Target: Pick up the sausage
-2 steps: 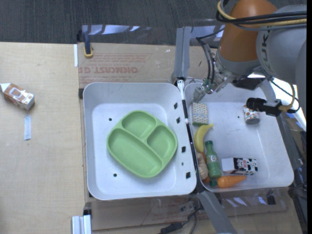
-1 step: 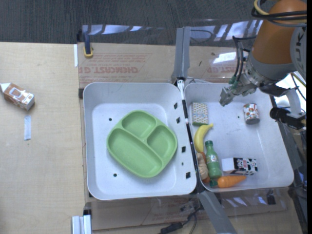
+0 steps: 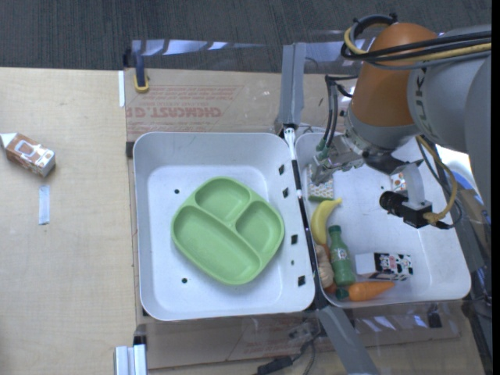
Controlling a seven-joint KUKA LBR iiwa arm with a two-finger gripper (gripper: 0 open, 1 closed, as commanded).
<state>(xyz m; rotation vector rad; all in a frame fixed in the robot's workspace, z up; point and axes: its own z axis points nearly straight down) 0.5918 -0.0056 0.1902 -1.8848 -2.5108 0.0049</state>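
A tan-brown piece that may be the sausage [image 3: 323,267] lies at the left wall of the right bin [image 3: 437,287], mostly hidden behind a green bottle [image 3: 340,259]. My gripper [image 3: 326,165] hangs low over the bin's far left corner, well beyond the sausage and above the upper tip of a yellow banana [image 3: 323,217]. A small grey-green patterned object [image 3: 321,187] sits just below the gripper. Nothing can be seen held in the gripper.
The right bin also holds an orange carrot [image 3: 369,290], a black-and-white carton [image 3: 387,265] and a small red-white item [image 3: 398,183]. A green divided plate [image 3: 227,230] lies in the left bin [image 3: 148,209]. A small carton [image 3: 30,155] rests on the bench at the far left.
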